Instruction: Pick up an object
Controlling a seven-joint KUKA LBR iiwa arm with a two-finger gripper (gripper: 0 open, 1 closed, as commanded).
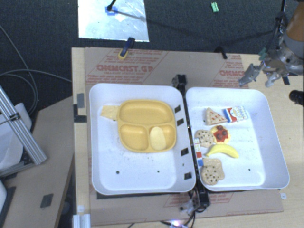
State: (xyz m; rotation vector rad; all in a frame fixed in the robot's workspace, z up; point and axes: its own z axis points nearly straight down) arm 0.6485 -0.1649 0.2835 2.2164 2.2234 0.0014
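The left bin [102, 175], smooth white plastic, bears a yellow divided tray [137, 115] with a pale oval piece [157, 137] in its near right compartment. The right bin [266, 170] holds small toy foods clustered at its left: a curved glossy banana [223, 150], long axis left to right, speckled cookies [212, 171], a pizza wedge [213, 116]. The gripper [259, 73] hangs past that bin's far right rim, fingers spread with nothing between them; the banana lies nearer and leftward of it
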